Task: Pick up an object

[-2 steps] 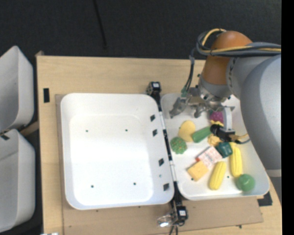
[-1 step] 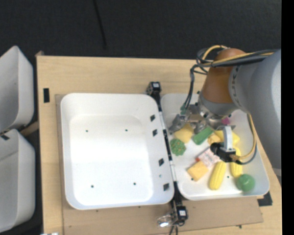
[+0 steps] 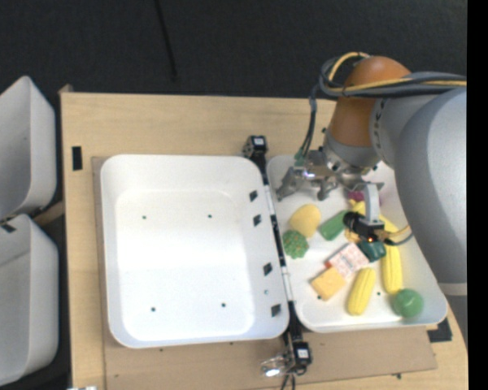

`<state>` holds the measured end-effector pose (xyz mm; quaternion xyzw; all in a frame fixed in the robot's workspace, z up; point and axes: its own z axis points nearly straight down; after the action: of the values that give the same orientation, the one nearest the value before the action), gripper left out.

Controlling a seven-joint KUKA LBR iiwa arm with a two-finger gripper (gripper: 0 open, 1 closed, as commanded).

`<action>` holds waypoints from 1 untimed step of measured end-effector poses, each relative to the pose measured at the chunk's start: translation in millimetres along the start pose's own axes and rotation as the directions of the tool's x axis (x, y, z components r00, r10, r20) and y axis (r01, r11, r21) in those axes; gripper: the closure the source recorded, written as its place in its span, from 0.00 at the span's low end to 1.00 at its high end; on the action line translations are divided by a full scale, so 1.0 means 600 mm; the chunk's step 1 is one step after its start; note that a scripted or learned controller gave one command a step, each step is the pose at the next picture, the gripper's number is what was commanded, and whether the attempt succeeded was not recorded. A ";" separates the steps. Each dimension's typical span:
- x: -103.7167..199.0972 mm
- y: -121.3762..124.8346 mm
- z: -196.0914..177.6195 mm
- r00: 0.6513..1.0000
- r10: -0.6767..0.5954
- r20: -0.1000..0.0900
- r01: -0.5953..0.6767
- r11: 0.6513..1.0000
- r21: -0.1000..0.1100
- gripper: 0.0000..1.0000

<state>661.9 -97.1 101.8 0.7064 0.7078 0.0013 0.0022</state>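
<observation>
Arm over the right bin, toys heaped below it.
Two white bins: the left bin point(image 3: 179, 250) and the right bin point(image 3: 309, 311). The arm point(image 3: 423, 145) hangs its gripper point(image 3: 317, 179) over the right bin's far end; whether its fingers are apart is unclear. Two yellow corn cobs point(image 3: 361, 289), one yellow lemon point(image 3: 305, 218), one green broccoli point(image 3: 294, 244), one green ball point(image 3: 407, 302), one orange block point(image 3: 328, 283). No writing is legible.

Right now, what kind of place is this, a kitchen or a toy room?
Probably a robot lab, not a kitchen. A big grey robot arm reaches over two white bins on a wooden bench, and the food is toys, like a plastic corn cob.
</observation>
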 end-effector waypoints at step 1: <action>0.001 -0.107 0.001 1.000 0.004 -0.001 -0.004 1.000 0.009 0.00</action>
<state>597.9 -96.7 100.8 0.7077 0.7065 -0.0017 -0.0013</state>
